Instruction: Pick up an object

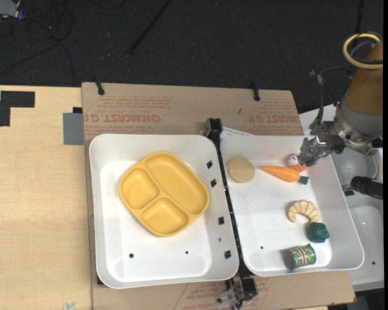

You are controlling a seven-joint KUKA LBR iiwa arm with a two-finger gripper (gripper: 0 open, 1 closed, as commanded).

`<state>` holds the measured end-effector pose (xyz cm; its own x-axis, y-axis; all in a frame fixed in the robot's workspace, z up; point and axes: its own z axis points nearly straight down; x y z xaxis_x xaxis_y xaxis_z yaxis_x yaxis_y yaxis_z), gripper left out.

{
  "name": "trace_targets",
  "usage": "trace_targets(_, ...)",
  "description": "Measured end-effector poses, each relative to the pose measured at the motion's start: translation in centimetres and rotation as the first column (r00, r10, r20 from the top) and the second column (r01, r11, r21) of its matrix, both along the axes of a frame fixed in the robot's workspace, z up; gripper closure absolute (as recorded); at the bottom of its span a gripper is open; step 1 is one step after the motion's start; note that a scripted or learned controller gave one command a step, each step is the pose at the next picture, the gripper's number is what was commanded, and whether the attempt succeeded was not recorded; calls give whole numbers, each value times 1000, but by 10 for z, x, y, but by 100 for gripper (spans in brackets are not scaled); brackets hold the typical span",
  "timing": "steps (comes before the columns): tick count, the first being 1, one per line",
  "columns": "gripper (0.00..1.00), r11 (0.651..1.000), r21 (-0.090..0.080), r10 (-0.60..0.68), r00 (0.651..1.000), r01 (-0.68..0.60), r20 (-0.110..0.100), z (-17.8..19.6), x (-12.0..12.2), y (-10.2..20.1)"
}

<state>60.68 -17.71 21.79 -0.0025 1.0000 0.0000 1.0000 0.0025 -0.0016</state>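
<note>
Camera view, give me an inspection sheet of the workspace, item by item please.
Surface: two white bins, left bin and right bin, on cardboard.
Job's things: in the right bin, round tan disc, toy carrot, croissant, teal piece, small can on its side.
Clutter: yellow divided plate in the left bin.
Gripper: gripper above the right bin's far right corner, near the carrot's leafy end; holds nothing seen.
Cables: dark cables on the black floor, far left.
Surroundings: wooden bench.

a robotics lab: white bins (156,273) on cardboard (181,108), loose cables (45,11) behind.
</note>
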Motion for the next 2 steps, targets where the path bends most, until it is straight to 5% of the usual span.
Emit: trace_targets(2,100,1000,3,1,1000,-1,-8,-15,-26,88)
